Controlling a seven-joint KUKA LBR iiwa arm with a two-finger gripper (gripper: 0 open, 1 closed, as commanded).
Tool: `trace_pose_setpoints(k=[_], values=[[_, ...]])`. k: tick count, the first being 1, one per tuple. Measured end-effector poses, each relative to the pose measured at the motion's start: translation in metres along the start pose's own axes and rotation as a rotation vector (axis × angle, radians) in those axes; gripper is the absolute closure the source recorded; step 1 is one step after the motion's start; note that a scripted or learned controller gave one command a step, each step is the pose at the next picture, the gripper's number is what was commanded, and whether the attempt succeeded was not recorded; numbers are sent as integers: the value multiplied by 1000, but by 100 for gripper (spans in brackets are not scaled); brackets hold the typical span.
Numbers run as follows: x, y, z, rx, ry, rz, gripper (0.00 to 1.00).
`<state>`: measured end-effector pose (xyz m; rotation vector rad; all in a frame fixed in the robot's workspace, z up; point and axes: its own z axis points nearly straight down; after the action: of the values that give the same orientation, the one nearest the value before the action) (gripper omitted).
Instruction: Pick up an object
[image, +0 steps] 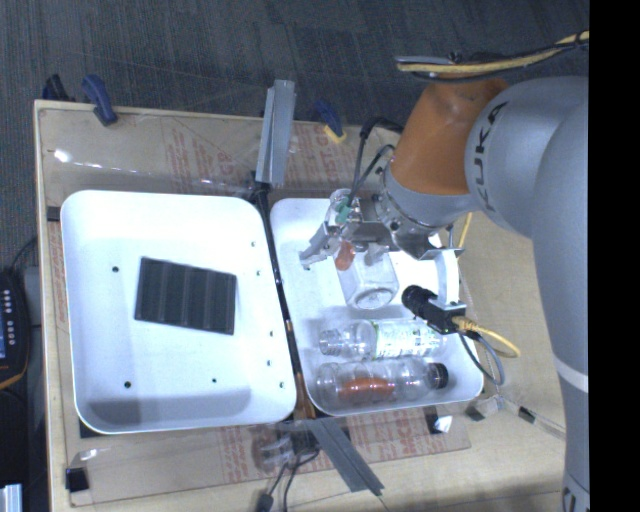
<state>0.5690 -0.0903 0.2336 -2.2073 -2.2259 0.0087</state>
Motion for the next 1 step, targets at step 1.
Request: trace_pose_setpoints(k=[1], values=[[0,0,0,0,0,0,0]])
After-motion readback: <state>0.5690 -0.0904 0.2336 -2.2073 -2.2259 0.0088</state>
